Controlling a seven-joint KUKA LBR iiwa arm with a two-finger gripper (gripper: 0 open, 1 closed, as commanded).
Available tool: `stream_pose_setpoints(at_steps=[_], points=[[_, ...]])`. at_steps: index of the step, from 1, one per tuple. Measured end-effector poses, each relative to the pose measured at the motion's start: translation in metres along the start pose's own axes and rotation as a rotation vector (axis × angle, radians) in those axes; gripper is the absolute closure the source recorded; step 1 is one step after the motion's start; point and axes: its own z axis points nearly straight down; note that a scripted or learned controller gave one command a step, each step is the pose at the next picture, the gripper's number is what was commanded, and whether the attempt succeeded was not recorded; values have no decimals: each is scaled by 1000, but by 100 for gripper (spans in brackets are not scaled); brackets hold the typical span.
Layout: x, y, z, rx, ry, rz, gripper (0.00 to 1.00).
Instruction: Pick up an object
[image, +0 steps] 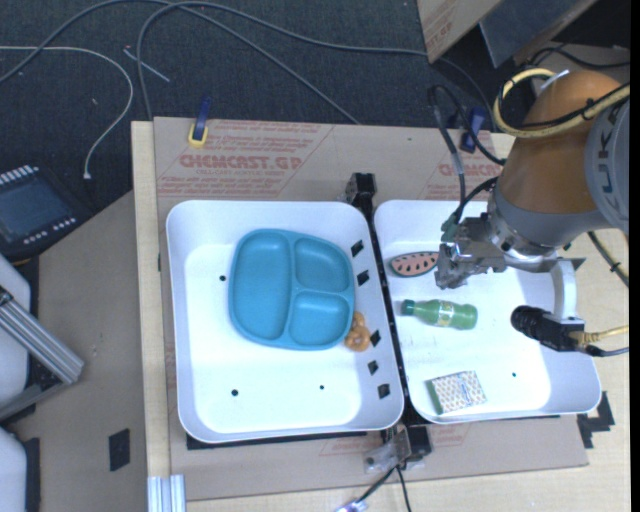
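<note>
In the right bin (570, 385) a green bottle (440, 313) lies on its side near the middle. A reddish oval piece (410, 265) rests at the bin's left side, above the bottle. A small patterned packet (456, 391) sits near the front edge. My gripper (452, 272) hangs over the right bin, just right of the reddish piece and just above the bottle. The view does not show anything held between its fingers.
The left bin (200, 380) holds a blue divided plate (292, 289), with a small orange-brown object (357, 336) at the plate's lower right edge. Black clips (375, 340) line the divider between the bins. Cables run across the floor beyond the bench.
</note>
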Motion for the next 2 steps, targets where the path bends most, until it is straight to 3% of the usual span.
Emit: stream_pose_setpoints(at_steps=[1,2], points=[[54,-8,-7,2,0,1,100],[109,-5,8,5,0,1,100]])
